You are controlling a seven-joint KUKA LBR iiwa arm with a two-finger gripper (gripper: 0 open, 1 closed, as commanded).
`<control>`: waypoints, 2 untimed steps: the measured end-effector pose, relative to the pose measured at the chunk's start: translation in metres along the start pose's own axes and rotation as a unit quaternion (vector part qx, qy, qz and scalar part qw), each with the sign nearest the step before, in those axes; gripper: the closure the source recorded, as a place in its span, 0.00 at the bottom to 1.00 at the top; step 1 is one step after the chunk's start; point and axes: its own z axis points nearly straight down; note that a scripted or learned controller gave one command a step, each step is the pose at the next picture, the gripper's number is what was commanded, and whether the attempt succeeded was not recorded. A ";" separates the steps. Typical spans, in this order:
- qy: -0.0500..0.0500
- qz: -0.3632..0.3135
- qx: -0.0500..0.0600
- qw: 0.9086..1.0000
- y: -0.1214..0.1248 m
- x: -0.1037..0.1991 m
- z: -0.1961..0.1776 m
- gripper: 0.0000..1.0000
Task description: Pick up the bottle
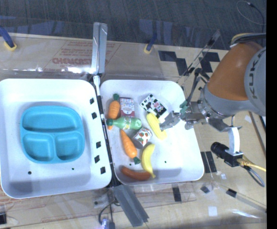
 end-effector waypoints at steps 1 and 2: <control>0.000 0.092 0.001 0.996 0.026 0.078 0.071 0.00; 0.000 0.110 0.001 0.994 0.077 0.080 0.136 0.00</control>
